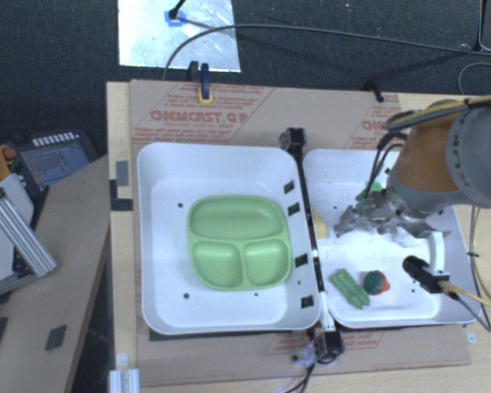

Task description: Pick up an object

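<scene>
A green divided plate (236, 241) lies in the left bin (159, 219), while in the right bin (327, 174) a green piece (349, 288) lies beside a red-and-green ball (376, 282) (just apart), and the gripper (367, 217) hovers above them, its fingers' spread impossible to tell.

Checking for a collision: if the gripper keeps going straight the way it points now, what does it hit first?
The gripper points left, low in the right bin. Probably bare bin floor first, then the black divider between the bins; depth is unclear.

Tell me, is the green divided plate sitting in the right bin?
No, the green divided plate lies in the left bin, across the divider from the gripper.
</scene>
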{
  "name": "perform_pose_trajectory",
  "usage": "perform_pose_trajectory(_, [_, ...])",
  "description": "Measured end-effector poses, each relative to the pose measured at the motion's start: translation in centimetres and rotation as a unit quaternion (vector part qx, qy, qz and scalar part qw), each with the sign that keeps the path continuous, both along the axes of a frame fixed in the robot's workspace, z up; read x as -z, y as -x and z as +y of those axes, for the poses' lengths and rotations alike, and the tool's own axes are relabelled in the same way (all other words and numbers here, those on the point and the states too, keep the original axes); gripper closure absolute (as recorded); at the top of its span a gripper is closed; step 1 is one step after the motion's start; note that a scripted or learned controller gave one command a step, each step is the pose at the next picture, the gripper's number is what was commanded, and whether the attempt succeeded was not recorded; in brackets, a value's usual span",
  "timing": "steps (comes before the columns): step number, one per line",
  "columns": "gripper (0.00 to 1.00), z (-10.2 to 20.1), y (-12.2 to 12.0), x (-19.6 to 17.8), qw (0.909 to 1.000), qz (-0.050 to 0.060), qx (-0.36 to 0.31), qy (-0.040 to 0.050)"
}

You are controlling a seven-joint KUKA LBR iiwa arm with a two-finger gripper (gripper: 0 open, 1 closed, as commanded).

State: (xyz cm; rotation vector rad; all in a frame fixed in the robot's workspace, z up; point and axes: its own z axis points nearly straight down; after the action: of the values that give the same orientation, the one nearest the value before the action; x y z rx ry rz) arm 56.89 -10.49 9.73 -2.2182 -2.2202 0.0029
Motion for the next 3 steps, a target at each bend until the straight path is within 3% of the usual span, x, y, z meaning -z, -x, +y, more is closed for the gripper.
perform_pose_trajectory(1, [1.0,-0.1,-0.2,-1.4,1.0,-0.003,0.0,0.0008])
perform_pose_trajectory(2, [1.0,-1.0,-0.1,-7.3,1.0,-0.005,0.001,0.0014])
perform_pose_trajectory(3, [1.0,0.0,-0.5,-12.9,1.0,-0.006,-0.002,0.001])
